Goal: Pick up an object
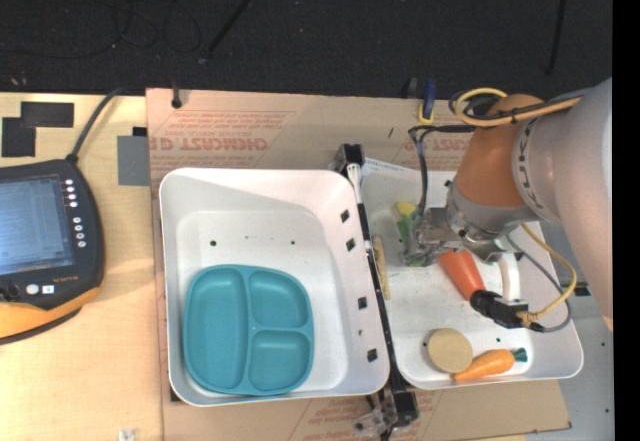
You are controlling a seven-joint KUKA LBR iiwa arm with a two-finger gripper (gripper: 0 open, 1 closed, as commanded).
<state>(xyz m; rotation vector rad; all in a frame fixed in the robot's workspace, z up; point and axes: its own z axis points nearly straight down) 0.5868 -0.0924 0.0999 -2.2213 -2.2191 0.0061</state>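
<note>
The gripper (418,247) is low in the right bin (560,354), just beside a green and yellow object (405,221); whether it grips anything cannot be told. An orange-red piece (462,272) lies near it. A tan disc (449,350) and carrot (488,363) lie nearer the front. The left bin (250,194) holds 1 teal divided plate (248,329).

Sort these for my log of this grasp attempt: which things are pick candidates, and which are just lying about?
Job:
small green and yellow item
orange carrot-shaped toy
round tan disc
orange-red cylinder
gripper

Lying about:
teal divided plastic tray
handheld control pendant with screen
</note>
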